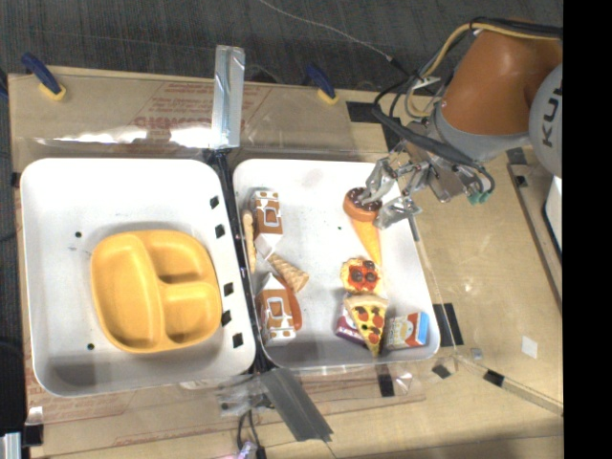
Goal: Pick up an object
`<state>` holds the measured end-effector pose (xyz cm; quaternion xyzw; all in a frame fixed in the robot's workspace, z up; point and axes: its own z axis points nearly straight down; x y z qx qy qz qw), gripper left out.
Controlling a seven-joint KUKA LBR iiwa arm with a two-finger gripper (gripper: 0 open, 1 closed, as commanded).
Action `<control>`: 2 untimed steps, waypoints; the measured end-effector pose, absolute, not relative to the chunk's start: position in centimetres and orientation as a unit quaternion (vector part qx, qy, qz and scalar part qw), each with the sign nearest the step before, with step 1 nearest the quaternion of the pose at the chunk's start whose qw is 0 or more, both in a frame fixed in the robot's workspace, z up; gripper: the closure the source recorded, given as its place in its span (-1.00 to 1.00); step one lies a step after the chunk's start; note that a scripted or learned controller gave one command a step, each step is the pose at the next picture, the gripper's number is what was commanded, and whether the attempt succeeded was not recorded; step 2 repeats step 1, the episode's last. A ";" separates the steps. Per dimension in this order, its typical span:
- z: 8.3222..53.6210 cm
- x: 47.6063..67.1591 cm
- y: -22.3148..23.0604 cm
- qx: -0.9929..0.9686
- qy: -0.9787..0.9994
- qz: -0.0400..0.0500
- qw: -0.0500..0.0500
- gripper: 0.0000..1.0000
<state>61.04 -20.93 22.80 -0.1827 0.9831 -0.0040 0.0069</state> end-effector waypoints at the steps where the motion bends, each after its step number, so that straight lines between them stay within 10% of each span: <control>1: 21.6 49.6 -16.6 -0.070 0.998 0.000 0.000 1.00; 2: 21.6 49.6 -16.6 -0.070 0.998 0.000 0.000 1.00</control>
